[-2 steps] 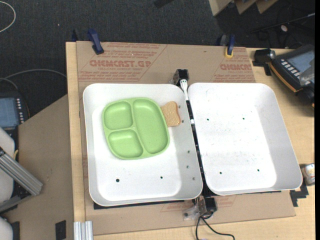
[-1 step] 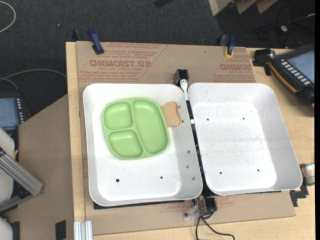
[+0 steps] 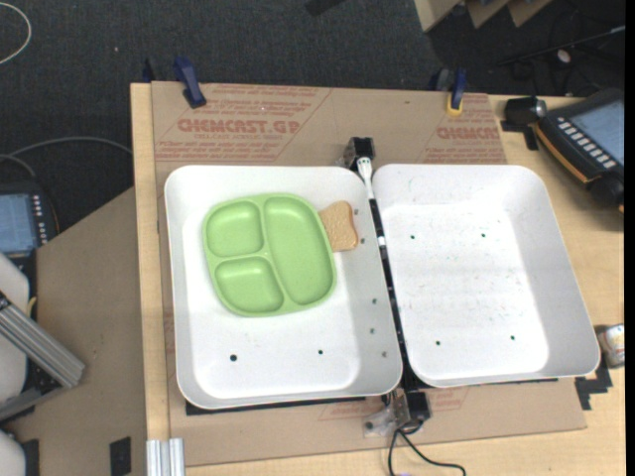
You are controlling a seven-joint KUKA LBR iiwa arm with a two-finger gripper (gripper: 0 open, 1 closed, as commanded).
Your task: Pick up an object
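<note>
Left bin: green divided plate, tan cracker-like piece touching its right edge, near bin wall. Gripper state: can't tell. Best approach: come straight down on cracker, fingers clear of plate rim & wall.

Green divided plate, tan speckled cracker, white bins, brown red-lettered board

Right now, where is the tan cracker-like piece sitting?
In the camera view, the tan piece lies in the left bin, against the right edge of the green divided plate, near the bins' shared divider.
</note>
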